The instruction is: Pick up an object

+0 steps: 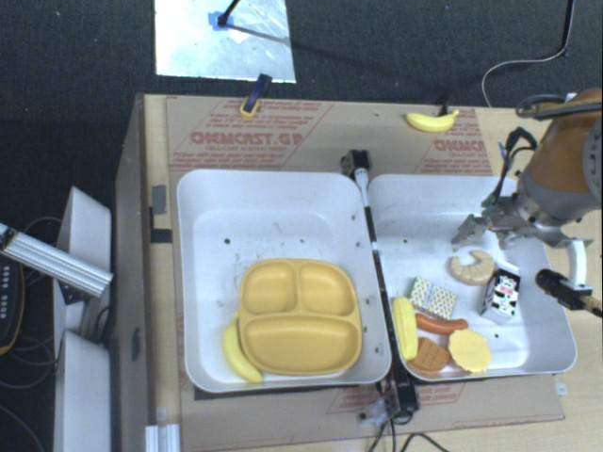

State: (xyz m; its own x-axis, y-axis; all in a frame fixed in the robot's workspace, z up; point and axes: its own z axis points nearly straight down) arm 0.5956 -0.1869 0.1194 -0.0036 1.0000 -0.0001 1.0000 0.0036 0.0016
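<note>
The pincer (482, 226) is hovering with fingers spread and gripping nothing, just above the croissant (473, 267) lying in the right bin (551, 351), and, descending off-centre, could be nudging it toward the milk carton (501, 296) instead.

The grey arm (565, 172) with its orange band reached in from the right edge over the right bin (551, 347), its gripper (490, 226) hanging low near the bin's far right corner, fingers spread apart, gripping nothing.
</note>
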